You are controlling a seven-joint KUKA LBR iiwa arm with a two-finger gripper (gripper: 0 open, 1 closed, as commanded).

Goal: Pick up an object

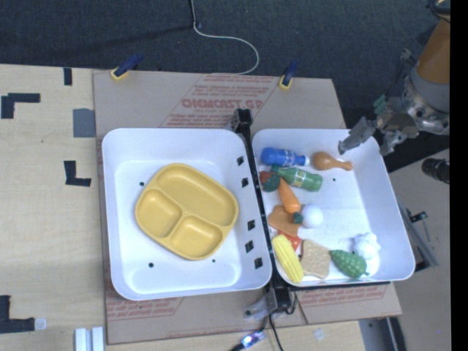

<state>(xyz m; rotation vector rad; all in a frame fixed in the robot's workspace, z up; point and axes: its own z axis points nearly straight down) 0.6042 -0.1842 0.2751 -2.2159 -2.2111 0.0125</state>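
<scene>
Two shallow white bins sit side by side on the counter [44, 196], resting on a sheet of brown cardboard [212, 101]. The left bin [121, 196] carries a yellow divided tray [186, 210], lying at a slant near its middle.

The right bin [380, 218] carries a heap of toy food, mostly crowded toward its left wall. At the far end lies a blue bottle [283, 156], with a green bottle [300, 179] just beside it and a brown drumstick [330, 161] to their right, its thin end pointing toward the bin's right corner. Below them an orange carrot [289, 196] lies tilted, touching a white ball [312, 216] and an orange wedge [284, 221]. At the near end a yellow corn cob [287, 258] lies against the left wall, a tan slice of bread [316, 259] beside it, then a green bumpy vegetable [348, 263] and a white lumpy piece [365, 246] near the right corner.

The arm [435, 64] reaches in from the right, and the pincer [365, 139] hangs over the far right corner of the right bin, close to the thin end of the drumstick. One grey finger [355, 137] shows clearly, slanting down to the left; nothing is seen between the fingers, and whether they are spread or closed cannot be told.

A white cable [219, 31] loops across the dark floor [95, 13] beyond the counter.
</scene>
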